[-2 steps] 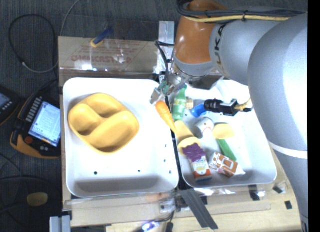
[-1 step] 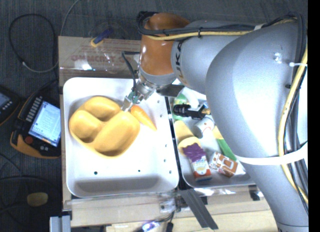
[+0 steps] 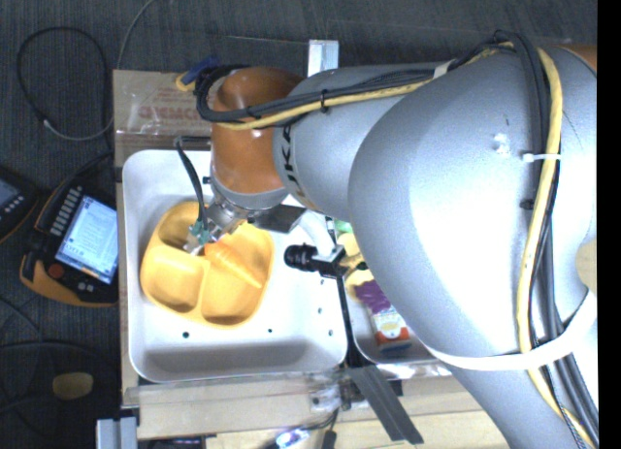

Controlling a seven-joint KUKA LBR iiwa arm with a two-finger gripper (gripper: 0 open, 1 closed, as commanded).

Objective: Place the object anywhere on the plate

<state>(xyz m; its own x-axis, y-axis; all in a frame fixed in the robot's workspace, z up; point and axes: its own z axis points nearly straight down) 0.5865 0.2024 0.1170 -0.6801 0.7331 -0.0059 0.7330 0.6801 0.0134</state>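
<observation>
Two bins side by side on the tabletop, the arm reaching over them from the right.

The left bin [image 3: 155,345] holds the plate [image 3: 206,268], which lies toward its far-left part and has three compartments. The gripper [image 3: 208,231] hangs over the plate's far middle, where the compartments meet. The arm [image 3: 437,195] crosses above the right bin [image 3: 361,348] and hides most of it; a small packet [image 3: 386,319] lies in that bin's near-left part. Left of the bins, off the tabletop, a handheld control pad [image 3: 76,241] rests on the floor, with cables [image 3: 58,79] looped on the floor beyond it.
</observation>
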